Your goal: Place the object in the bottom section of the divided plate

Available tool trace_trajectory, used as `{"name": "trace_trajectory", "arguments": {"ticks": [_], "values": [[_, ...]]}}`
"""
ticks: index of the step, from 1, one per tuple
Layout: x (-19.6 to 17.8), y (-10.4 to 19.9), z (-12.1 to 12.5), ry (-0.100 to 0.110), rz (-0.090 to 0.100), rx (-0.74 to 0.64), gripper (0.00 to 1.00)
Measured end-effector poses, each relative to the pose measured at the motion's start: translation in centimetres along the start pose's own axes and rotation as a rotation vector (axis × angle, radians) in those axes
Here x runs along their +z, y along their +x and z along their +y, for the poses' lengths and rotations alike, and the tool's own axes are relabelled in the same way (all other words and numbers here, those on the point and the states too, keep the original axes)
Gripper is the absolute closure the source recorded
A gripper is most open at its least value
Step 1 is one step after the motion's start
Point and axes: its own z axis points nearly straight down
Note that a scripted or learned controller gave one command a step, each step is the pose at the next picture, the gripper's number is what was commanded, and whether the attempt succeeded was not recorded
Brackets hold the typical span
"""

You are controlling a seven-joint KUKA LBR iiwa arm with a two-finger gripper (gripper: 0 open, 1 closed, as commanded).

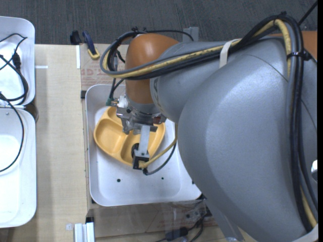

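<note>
Camera view, looking down at a slant. A large grey robot arm (237, 125) with an orange band above its wrist fills the right half of the frame and reaches to the centre.

At the centre, a shallow white plastic bin (136, 188) sits on a pale wooden bench (55, 135). Inside it, toward its upper left, lies a yellow divided plastic plate (107, 137), tilted a little in the picture, with raised ridges splitting it into sections. The large section on the plate's left side is bare. So is the small one at its upper edge.

The two-finger gripper (135, 127) hangs directly over the middle of the plate, low and close to it. The wrist hides its working end, so I cannot tell whether it is open, closed or holding anything.

The object to be placed cannot be picked out. The wrist also covers the plate's middle and much of its lower part, so anything lying there is hidden.

A second white bin (15, 185) stands at the left edge of the frame, well apart from the plate.

As a judgement, the arm is at the placing stage, above the plate. Whether the object already rests in the bottom section, or has yet to be set down, cannot be confirmed. If it has been set down, what is left is the withdrawal.
</note>
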Motion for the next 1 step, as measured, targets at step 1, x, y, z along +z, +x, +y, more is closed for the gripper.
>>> {"name": "trace_trajectory", "arguments": {"ticks": [1], "values": [[-4.81,-2.69,-7.32,0.0,0.0,0.18,1.0]]}}
